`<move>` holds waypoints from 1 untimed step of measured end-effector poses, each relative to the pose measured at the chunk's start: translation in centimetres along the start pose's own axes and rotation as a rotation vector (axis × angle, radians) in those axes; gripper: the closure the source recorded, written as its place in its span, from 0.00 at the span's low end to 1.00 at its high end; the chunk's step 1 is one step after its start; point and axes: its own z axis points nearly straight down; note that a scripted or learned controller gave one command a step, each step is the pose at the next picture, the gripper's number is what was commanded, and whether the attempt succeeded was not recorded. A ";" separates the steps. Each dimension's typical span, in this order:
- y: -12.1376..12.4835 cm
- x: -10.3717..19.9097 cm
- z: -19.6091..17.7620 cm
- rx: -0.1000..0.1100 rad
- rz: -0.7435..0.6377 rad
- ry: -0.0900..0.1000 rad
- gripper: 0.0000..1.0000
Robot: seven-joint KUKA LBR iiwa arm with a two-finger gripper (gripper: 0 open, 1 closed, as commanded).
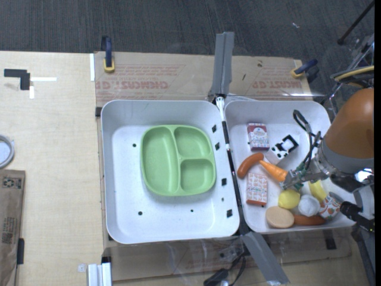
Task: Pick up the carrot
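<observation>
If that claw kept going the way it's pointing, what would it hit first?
Most likely the carrot. The gripper points leftward and down into the right bin, and the carrot's near end lies just ahead of its tips. Depth is hard to judge from above, so it might pass slightly over.

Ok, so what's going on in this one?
A grey KUKA arm reaches in from the right over the right-hand bin, which holds toy food. Its pincer sits low at the right end of the carrot, beside a sausage and a lemon. The carrot lies on the bin floor, not lifted. The left bin holds a green divided plate.
</observation>
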 end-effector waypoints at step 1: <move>6.7 5.5 -8.5 0.002 -0.160 0.000 1.00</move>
